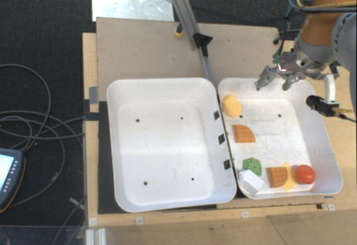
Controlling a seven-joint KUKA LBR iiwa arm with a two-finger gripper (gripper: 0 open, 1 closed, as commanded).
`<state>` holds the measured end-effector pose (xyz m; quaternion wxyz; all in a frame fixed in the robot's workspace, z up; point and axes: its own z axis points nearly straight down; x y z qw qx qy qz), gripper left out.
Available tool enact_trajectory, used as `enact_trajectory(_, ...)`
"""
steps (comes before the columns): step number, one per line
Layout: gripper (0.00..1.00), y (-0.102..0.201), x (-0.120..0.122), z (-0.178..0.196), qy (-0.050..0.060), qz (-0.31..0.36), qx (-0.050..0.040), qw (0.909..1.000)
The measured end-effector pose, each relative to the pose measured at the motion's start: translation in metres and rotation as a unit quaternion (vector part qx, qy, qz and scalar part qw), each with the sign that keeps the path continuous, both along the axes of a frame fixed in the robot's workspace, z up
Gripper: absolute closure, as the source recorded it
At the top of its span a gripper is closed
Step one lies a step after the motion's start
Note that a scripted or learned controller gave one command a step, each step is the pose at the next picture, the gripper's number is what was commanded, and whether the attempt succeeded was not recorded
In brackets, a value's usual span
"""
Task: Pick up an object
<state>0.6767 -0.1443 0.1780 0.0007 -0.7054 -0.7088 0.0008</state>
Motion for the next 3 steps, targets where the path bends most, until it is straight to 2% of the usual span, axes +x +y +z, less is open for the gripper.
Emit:
enact_trajectory(1,0.00,-0.008,0.003,-0.056,0.001,-0.001,0.0000,1.0000)
enact_trajectory(2,1.00,-0.008,0.006,-0.041,-0.004,0.000,-0.0008,1.0000)
enact_trajectory(3,1.00,-0.008,0.009,0.004,-0.005,0.000,-0.0007,1.0000)
